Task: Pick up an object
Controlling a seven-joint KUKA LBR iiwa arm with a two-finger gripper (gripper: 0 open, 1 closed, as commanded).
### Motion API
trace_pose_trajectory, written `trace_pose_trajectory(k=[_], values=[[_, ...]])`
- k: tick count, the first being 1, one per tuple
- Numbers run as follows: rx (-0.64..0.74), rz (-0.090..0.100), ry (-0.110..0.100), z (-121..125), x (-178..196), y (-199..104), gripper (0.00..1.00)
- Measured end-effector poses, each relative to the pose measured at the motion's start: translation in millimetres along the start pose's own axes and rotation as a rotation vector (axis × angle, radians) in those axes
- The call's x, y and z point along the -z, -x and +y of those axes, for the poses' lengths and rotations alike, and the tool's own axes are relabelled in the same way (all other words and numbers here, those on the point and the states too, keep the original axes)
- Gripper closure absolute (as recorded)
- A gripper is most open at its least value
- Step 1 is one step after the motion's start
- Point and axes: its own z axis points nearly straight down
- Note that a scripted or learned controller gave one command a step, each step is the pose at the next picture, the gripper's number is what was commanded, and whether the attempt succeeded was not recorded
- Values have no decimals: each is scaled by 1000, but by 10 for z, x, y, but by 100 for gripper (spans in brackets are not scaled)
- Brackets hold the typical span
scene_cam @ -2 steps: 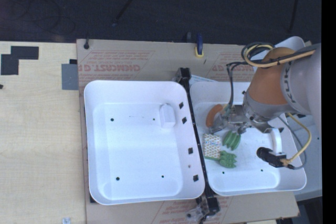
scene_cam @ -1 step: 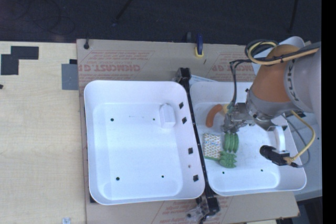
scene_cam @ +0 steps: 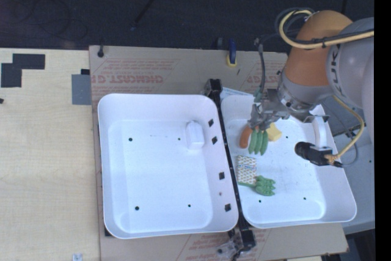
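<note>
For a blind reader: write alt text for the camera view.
A grey and orange robot arm's gripper hangs over green and orange toy vegetables in the right white bin; the left white bin holds a small white block.

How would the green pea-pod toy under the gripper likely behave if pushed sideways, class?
The green pea-pod toy looks long and rounded, so it may roll. It lies against an orange piece, which would probably shift too. It seems small, likely light. The gripper sits just above it.
</note>
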Motion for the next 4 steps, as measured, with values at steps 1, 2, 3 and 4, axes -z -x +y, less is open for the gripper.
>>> trace_pose_trajectory(k=[1, 2, 3, 4], values=[[0, -1, 6, 279, 1099, -327, 100], [1, 0, 0, 405, 1814, -1114, 100], [0, 0, -10, -492, 2188, -1991, 100], [-3, -3, -14, -1292, 1897, -2122, 100]])
